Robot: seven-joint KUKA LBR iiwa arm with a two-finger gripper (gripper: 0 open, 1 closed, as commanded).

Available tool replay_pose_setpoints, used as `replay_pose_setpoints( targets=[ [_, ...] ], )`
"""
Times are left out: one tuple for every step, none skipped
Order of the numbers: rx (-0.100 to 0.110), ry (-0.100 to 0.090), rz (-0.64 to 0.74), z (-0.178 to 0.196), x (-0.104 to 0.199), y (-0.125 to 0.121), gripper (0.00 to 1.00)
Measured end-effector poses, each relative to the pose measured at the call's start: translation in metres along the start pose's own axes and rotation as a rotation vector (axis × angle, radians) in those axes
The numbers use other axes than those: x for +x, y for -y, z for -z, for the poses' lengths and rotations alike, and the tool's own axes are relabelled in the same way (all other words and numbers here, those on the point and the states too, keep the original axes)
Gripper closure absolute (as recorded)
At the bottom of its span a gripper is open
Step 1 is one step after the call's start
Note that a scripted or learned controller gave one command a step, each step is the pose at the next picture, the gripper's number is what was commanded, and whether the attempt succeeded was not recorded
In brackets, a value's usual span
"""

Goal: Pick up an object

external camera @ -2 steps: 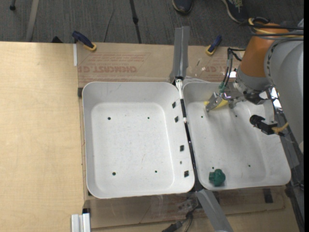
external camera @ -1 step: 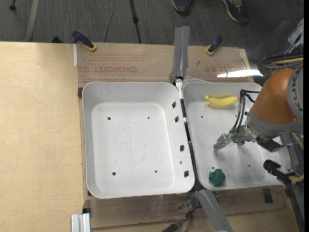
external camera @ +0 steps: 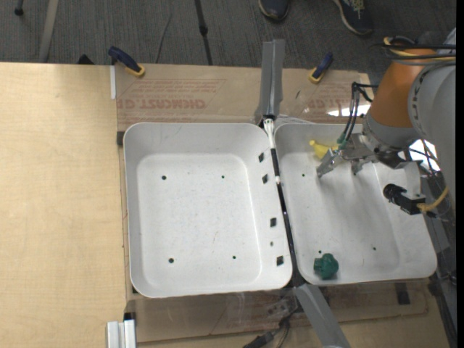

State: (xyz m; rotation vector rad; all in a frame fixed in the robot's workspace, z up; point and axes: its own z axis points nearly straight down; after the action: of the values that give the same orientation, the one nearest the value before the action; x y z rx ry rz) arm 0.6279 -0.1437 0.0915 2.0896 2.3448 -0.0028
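A small yellow object (external camera: 319, 148) lies near the far edge of the right bin (external camera: 406, 263). A green object (external camera: 326, 266) sits by that bin's near rim, towards its left corner. My gripper (external camera: 341, 167) hangs over the far part of the right bin, just to the right of and slightly nearer than the yellow object. Its two fingers (external camera: 324, 167) are spread apart, so it is open with nothing between them. The yellow object lies beside the left finger, outside the gap.
The left bin (external camera: 138, 194) stands beside the right one, with a clip-lined divider (external camera: 275, 194) between them. The arm's grey body and orange band (external camera: 395, 96) come in over the right bin's far right corner. Clamps (external camera: 127, 61) hold the cardboard at the back.
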Motion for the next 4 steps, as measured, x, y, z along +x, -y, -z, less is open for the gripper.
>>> replay_pose_setpoints(
  targets=[
    [0.003,-0.002,-0.056,-0.001,0.049,0.088,0.0],
    [0.0,0.0,0.0,0.0,-0.018,0.0,0.0],
    [0.003,-0.002,-0.054,-0.001,0.033,0.097,0.0],
    [0.001,-0.001,-0.098,0.0,0.042,0.019,0.0]
  ],
)
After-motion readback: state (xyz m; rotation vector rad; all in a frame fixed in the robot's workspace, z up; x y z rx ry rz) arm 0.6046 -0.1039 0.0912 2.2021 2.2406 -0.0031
